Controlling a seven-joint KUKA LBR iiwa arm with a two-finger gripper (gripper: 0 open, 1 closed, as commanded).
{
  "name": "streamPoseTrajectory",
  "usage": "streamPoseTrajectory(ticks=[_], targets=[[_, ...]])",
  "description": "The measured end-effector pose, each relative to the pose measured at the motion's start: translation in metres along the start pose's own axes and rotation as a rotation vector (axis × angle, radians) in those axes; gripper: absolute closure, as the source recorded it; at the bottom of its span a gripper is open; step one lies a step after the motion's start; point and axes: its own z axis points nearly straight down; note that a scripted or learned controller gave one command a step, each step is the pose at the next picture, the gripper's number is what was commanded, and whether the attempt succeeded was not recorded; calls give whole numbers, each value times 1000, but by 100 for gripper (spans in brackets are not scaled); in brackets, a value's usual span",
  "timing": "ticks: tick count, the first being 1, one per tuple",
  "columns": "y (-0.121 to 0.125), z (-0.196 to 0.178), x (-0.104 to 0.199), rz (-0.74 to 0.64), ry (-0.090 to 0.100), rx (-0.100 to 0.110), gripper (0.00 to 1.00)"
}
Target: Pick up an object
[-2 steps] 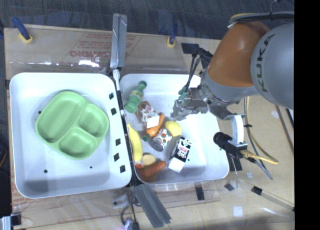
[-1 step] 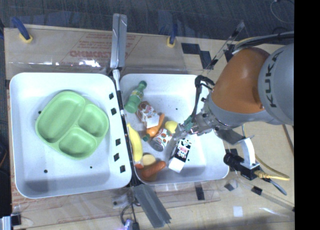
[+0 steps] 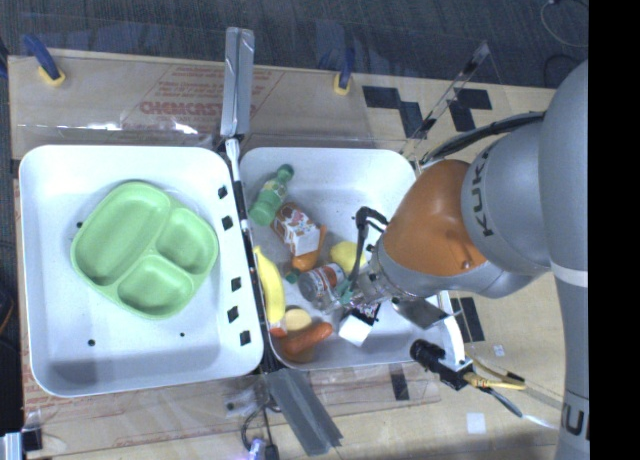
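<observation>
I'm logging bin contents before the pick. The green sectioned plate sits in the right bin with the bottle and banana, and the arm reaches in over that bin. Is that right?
Not quite. The camera view shows the green sectioned plate in the left bin, on its own. The bottle and banana do lie in the right bin, and the arm does reach in over that one.

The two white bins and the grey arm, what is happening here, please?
A grey arm with an orange band reaches in from the right, and its gripper is low in the right bin among small items: a green bottle, a banana, a carton, a can and a small white block. Whether it grips anything cannot be judged. The left bin holds a green divided plate.
</observation>
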Motion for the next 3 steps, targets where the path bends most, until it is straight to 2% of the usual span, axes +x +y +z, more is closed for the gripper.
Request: streamPoseTrajectory(ticks=[1, 2, 3], targets=[[0, 0, 0, 0, 0, 0, 0], [0, -9, 0, -5, 0, 1, 100], [0, -10, 0, -5, 0, 1, 0]])
